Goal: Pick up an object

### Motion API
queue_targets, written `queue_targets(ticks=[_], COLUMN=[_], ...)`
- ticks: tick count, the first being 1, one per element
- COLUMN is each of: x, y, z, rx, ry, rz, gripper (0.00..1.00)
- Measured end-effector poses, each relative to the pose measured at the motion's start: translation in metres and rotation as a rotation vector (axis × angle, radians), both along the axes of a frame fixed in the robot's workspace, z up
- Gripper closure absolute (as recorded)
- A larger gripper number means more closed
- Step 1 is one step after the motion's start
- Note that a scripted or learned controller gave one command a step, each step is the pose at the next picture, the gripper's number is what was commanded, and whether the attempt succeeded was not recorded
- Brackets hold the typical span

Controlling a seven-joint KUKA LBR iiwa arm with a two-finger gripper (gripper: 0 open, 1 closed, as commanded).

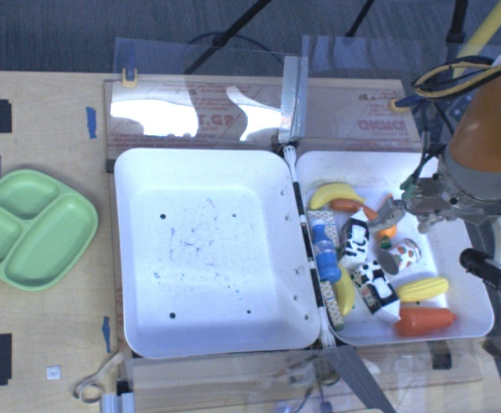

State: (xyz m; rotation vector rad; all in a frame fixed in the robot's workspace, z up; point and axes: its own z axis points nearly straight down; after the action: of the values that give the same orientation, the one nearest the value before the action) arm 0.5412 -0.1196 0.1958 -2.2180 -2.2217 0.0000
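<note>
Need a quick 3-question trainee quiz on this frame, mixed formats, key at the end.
1. True or false: the green divided plate lies inside the left bin.
2. Which bin holds the banana? A) left bin B) right bin
3. Fill in: the orange carrot lies at the right bin's near edge, just below the yellow ____.

Key
1. False: it sits on the bench, left of both bins.
2. B
3. corn cob
</note>
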Motion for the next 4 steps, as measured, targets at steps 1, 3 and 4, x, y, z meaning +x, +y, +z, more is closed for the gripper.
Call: queue_targets(ticks=[1, 3, 4], x=[-0.035, -0.042, -0.038], y=[0.0, 0.01, 0.007], z=[-0.077, -0.086, -0.071], rx=[-0.011, -0.033, -0.041], ry=[-0.027, -0.074, -0.09], rz=[0.228, 0.126, 0.123], gripper=[0.0, 0.0, 1.0])
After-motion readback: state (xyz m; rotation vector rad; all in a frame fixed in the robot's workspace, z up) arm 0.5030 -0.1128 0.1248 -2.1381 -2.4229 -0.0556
